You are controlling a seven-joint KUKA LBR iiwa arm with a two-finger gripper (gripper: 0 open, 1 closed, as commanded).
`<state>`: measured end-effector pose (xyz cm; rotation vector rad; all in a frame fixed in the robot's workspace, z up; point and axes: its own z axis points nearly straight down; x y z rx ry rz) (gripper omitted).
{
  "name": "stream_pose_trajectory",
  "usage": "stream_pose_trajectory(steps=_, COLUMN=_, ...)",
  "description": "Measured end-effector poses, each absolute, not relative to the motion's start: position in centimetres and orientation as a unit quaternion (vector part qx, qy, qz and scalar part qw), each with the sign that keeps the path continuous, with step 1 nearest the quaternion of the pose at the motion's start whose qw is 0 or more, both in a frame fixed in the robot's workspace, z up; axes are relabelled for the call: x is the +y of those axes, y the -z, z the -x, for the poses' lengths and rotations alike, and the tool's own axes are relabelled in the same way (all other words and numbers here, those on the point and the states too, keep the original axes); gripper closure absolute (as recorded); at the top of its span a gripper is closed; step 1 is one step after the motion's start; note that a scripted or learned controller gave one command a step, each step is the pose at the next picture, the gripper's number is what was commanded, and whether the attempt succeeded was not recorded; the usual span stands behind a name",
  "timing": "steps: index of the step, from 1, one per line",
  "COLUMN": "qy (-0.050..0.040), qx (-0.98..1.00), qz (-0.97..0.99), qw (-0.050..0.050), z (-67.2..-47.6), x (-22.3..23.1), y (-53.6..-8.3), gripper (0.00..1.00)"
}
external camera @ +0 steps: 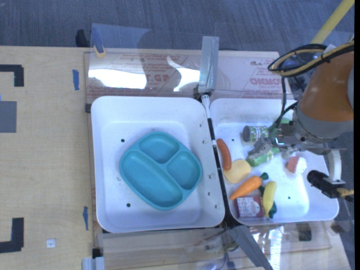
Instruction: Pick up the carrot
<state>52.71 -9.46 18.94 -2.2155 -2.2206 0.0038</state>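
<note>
Your gripper (277,141) hovers over the right bin (323,207), jaws' state unreadable, while the carrot (247,187) lies free, wedged among toy foods.

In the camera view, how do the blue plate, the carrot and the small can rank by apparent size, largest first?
1. Blue plate, by far the largest.
2. Carrot.
3. Small can, somewhat smaller than the carrot; all lie at similar depth.

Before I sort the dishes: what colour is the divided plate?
Teal-blue, clearest in the camera view.
</note>
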Motion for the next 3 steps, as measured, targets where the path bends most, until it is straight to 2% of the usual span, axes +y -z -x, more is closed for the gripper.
stream_pose_trajectory(steps=1, qy=0.0022, qx=-0.621, qz=0.784, qw=-0.001, z=-48.6, x=-9.8, y=-8.6, gripper=0.00)
stream_pose_trajectory(steps=2, qy=0.0033, qx=-0.620, qz=0.785, qw=-0.002, z=-48.8, x=-9.9, y=-9.5, gripper=1.00)
stream_pose_trajectory(steps=3, qy=0.0013, qx=-0.593, qz=0.805, qw=0.000, z=-56.2, x=-6.0, y=-18.5, gripper=1.00)
